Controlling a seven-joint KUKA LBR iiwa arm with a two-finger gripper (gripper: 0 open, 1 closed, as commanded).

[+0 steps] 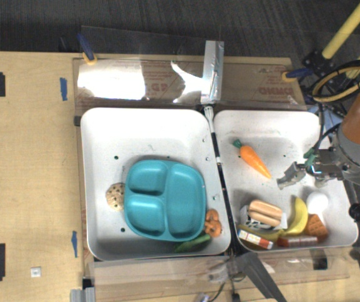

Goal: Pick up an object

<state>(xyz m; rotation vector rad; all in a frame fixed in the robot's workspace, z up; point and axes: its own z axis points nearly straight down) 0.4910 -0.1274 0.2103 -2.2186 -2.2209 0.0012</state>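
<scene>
My gripper point(291, 176) hangs in the right bin point(274, 123), coming in from the right rim, w/ nothing between its fingers; whether they're spread or closed I can't tell from this angle. So no pick yet, the whole grab is left to do. Closest to me: a white egg point(317, 201) just below-right of the tips, and the carrot point(253, 158) just left and a bit up, lying tilted on bare bin floor, apart from everything else, prob. the easiest target. Below me, near the front wall, there's a cluster: banana point(299, 216), hot dog point(265, 213) to its left, a brownish piece point(317, 227) right of the banana, and some red/dark bits under them I can't ID. They touch or overlap, so a harder grasp. Farther left, past the divider, the left bin point(142, 126) holds a teal tray point(165, 198), w/ a cookie point(114, 195) at its far side, an orange item point(213, 223) and sth green point(192, 244) by its near-front corner.
</scene>
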